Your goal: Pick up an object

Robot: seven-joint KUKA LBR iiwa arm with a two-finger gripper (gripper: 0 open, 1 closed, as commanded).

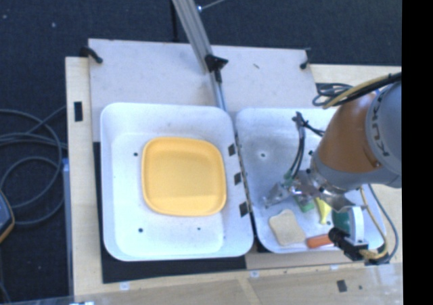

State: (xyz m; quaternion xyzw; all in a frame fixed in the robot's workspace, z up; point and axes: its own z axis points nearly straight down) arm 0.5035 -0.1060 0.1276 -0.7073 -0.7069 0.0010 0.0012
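Three small things are gathered at the lower end of the right bin (267,141), as the camera view shows it. A tan slab (286,228), roughly square, is laid flat on the bin floor near the lower rim. Just to its right an orange item (316,243) is seen lying against that rim, and above this a yellow-green item (323,213) is partly covered by the wrist. The gripper (276,195) is lowered into the same bin, just above and slightly left of the tan slab; whether it touches the slab cannot be told. Nothing can be seen clamped in it, and whether it is parted or closed cannot be told either. The arm (352,141), with its orange band, is reached in over the bin's right side.

The left bin (108,182) is set directly beside the right one, their rims touching. A yellow plate (183,175), square with rounded corners, is placed flat near its middle. Both bins are borne by a pale board (155,67) on the bench (80,229). A metal rail (189,13) is slanted up from between the bins toward the top of the view.
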